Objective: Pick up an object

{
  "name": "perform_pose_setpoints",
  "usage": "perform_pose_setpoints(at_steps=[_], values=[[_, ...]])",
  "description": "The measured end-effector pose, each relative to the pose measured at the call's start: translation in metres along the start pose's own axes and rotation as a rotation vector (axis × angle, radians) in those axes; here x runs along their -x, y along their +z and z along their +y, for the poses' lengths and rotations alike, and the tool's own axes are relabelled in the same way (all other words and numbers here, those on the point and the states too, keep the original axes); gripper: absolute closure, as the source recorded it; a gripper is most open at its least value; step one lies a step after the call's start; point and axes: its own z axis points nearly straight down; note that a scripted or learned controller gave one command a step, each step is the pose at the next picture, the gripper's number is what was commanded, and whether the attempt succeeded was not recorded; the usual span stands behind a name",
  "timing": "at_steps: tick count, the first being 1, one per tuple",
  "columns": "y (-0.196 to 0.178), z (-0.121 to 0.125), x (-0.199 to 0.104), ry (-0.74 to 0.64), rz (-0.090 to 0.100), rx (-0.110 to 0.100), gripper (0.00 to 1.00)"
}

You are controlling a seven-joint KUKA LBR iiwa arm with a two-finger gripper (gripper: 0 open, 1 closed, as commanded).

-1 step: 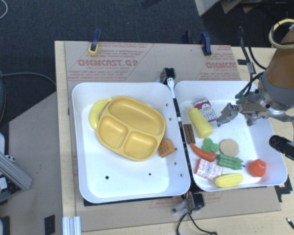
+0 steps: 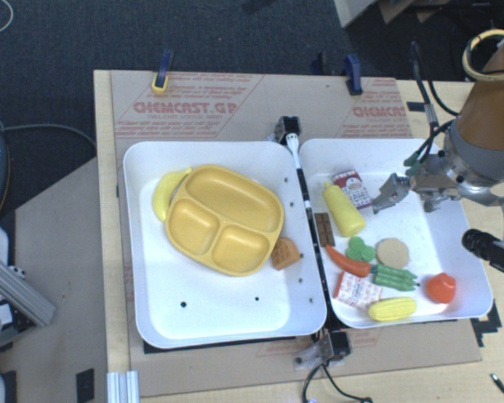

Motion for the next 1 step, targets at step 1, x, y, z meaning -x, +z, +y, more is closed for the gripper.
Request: perform_pose_setpoints(at_steps=[1], values=[[0.045,0.0017,0.006,0.001,0.001,-0.006,0.0]])
